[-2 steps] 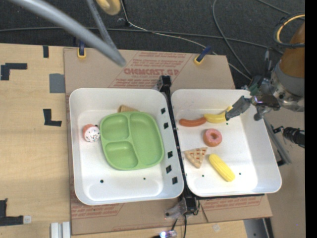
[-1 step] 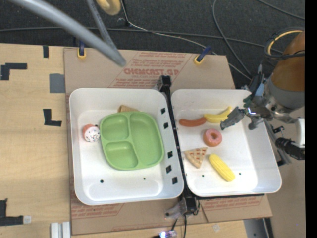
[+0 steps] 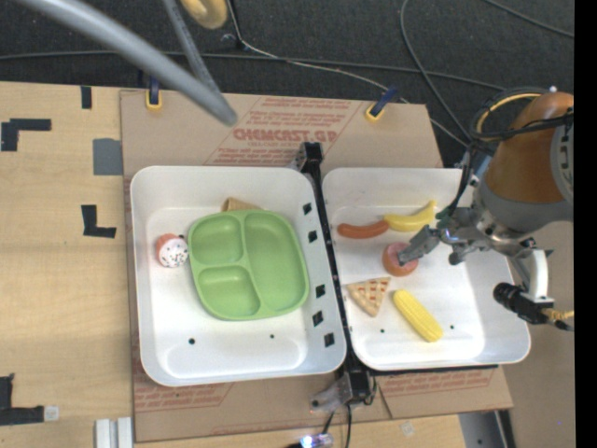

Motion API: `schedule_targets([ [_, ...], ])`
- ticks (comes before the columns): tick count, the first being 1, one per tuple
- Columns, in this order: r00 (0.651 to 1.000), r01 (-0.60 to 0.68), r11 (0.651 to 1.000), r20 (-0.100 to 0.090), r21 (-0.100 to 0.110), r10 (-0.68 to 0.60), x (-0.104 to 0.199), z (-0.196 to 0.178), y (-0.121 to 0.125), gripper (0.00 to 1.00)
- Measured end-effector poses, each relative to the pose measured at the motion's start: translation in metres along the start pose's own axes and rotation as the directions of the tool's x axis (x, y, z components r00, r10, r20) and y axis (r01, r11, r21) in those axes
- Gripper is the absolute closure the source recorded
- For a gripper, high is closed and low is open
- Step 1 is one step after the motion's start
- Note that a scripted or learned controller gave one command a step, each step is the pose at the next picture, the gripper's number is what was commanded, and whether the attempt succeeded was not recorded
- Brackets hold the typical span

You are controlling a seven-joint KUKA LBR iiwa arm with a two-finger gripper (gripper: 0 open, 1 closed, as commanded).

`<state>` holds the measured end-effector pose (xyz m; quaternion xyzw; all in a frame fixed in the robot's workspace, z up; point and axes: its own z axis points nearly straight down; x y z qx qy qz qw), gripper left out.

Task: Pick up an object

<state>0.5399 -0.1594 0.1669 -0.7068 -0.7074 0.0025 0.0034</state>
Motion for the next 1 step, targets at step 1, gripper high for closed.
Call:
schedule_targets([
  [1,1.0,0.0,1.0,-0.001,0.001,0.0,0.0048,0.0636,-0.0051,0.0],
])
